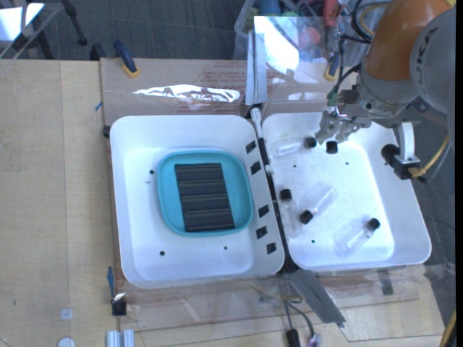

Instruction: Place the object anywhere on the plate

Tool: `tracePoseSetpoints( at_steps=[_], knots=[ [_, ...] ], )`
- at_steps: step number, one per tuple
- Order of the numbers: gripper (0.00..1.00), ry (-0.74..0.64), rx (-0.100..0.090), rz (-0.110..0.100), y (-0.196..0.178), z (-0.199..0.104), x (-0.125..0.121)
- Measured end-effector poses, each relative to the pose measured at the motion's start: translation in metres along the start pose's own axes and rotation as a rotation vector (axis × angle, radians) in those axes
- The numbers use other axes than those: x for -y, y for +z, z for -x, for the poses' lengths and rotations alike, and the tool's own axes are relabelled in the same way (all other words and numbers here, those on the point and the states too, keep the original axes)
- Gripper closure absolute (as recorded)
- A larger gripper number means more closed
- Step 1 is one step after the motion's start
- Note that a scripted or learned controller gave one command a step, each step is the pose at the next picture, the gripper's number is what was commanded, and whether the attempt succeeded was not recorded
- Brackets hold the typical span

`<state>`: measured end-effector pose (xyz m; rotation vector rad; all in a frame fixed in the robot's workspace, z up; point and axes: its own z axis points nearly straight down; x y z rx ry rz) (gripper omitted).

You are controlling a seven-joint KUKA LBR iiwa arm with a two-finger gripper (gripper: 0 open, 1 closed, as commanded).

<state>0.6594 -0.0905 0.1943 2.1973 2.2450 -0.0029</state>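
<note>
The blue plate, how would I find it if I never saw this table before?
Look at the two white bins side by side and pick the left bin, away from the arm. The blue plate lies in its middle, a rounded turquoise square. Unlike the small clear vials in the right bin, it is big, coloured, and carries a dark ribbed block.

My arm (423, 42) runs off the right and top edges. My pincer (323, 139) is too small and blurred to read its fingers. The clear vials (357, 235) nearly vanish against the right bin (405, 215)
</note>
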Motion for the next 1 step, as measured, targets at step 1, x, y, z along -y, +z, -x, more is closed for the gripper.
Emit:
tracePoseSetpoints(
  at_steps=[1],
  knots=[
    [0.0, 0.001, 0.0, 0.0, -0.0002, 0.0001, 0.0]
  ],
)
